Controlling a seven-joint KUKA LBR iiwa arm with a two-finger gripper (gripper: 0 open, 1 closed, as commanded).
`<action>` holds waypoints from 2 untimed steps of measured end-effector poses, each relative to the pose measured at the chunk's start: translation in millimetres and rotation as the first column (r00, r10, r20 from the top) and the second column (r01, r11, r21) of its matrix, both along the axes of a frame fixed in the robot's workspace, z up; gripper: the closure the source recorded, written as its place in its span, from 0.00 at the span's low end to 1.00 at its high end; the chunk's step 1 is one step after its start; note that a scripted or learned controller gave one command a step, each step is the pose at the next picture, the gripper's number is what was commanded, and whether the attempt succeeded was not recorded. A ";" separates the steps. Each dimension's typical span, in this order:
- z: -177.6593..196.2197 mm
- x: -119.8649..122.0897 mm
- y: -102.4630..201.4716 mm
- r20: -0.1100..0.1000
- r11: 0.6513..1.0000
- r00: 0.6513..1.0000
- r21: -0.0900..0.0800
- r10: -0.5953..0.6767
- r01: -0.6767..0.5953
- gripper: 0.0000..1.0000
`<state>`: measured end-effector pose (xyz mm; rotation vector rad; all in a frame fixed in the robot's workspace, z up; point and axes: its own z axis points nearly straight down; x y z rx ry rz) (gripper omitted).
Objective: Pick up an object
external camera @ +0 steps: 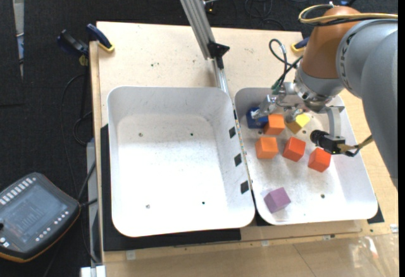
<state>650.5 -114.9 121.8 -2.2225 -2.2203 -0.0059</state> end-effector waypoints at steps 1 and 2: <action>16.7 3.1 -3.5 0.014 1.000 1.000 -0.009 0.000 0.000 1.00; 61.2 3.8 0.9 0.004 1.000 1.000 -0.004 0.003 -0.003 1.00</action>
